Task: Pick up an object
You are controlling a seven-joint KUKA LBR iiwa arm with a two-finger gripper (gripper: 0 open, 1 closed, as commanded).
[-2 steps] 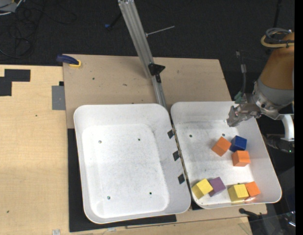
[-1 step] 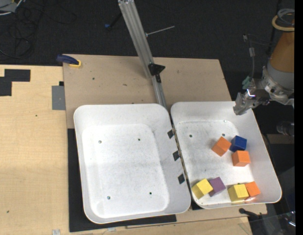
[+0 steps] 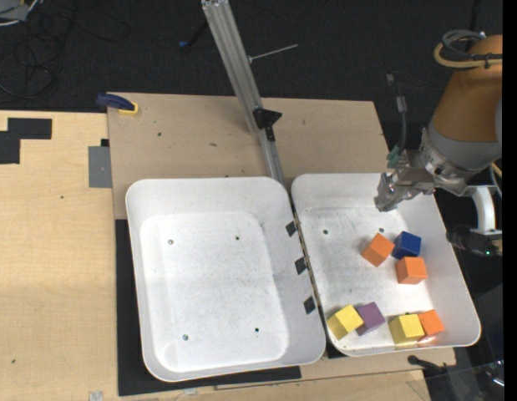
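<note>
The right bin [image 3: 342, 203] holds several small blocks. An orange block [image 3: 376, 249], a blue block [image 3: 408, 244] and another orange block [image 3: 411, 269] cluster in its middle right. Along its near edge lie a yellow block [image 3: 346, 319], a purple block [image 3: 370, 316], a second yellow block [image 3: 406, 328] and an orange block [image 3: 430, 322]. My gripper [image 3: 387, 199] hangs over the far right part of this bin, above and behind the orange and blue blocks, with no block seen between its fingers.
The left bin [image 3: 212, 278] lies beside the right one, joined by black clips [image 3: 301, 265]. A slanted aluminium rail [image 3: 241, 78] rises behind the bins. The grey arm [image 3: 463, 132] enters from the right. Cables lie on the dark floor behind the bench.
</note>
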